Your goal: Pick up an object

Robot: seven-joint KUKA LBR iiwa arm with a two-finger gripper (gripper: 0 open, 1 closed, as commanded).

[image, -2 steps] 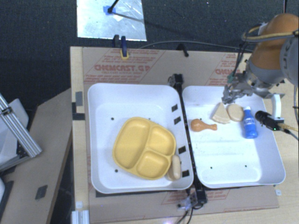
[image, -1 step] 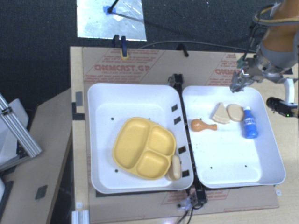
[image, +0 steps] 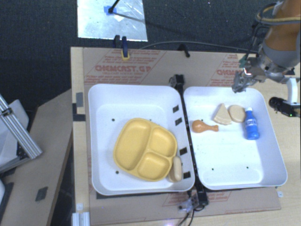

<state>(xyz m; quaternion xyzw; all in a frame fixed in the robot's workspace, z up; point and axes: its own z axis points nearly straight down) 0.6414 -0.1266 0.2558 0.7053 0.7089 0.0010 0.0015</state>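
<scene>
So the end effector [image: 239,86] hangs over the far edge of the right bin [image: 235,175], and I cannot tell its state, while the blue bottle [image: 251,124] lies near the right edge, not picked up yet.

we see two bins side by side: in the left bin [image: 101,126] a divided tray [image: 146,148] lies toward five o'clock, with a bread roll [image: 176,168] touching its four o'clock edge. in the right bin [image: 235,173], from nine to three o'clock across the far half, lie a drumstick [image: 204,125], a wedge [image: 222,115], a round piece [image: 236,113] and a bottle [image: 251,124]. the gripper [image: 240,84] hangs over that bin's far rim at twelve o'clock.
</scene>
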